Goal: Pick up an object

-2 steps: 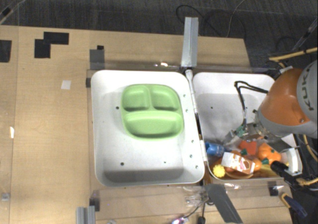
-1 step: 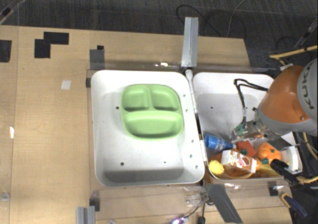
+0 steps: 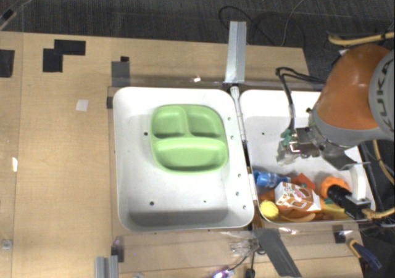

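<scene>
The things to pick from lie heaped along the near edge of the right bin (image 3: 265, 116). A small printed pouch (image 3: 295, 196) sits in the middle of the heap on top of orange pieces. A yellow ball (image 3: 268, 209) lies just beside it in the bin's near left corner, and a blue toy (image 3: 265, 179) lies just behind the ball, against the wall shared with the other bin. A round orange toy (image 3: 334, 184) lies toward the right end of the heap.

The pincer (image 3: 289, 147) hangs over the bare white floor of the same bin, near the blue toy and a little behind the heap. Whether it is wide or narrow cannot be told from this angle. The grey and orange arm (image 3: 355, 98) reaches in above the bin's right side.

The left bin (image 3: 133, 147) holds a green divided plate (image 3: 188, 138), lying flat toward the back. Both bins rest on the pale wooden worktop (image 3: 55, 166).
</scene>
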`<state>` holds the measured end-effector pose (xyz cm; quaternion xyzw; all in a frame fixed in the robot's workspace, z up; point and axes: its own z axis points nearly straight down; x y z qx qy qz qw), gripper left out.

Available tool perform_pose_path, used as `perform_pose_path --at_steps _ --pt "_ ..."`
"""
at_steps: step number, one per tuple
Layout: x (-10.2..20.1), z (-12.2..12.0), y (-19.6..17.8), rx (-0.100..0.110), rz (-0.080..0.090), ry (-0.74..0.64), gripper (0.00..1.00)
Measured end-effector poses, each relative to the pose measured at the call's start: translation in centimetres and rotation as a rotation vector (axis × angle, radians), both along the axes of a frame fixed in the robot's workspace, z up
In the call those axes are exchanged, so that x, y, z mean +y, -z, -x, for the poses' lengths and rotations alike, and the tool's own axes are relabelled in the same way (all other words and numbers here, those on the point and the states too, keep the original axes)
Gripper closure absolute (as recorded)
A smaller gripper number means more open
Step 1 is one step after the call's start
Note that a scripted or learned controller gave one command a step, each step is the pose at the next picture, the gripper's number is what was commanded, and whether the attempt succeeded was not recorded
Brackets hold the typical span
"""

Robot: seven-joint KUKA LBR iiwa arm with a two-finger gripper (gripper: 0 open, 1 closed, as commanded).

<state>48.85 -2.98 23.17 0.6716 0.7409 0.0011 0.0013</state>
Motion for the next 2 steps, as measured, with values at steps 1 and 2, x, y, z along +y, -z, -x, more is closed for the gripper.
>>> perform_pose_path --at_steps 1,2 --pt "0.0 0.0 0.0 0.000 0.000 -0.001 0.00" --pt "-5.5 0.2 10.1 0.006 -0.001 -0.005 0.00"
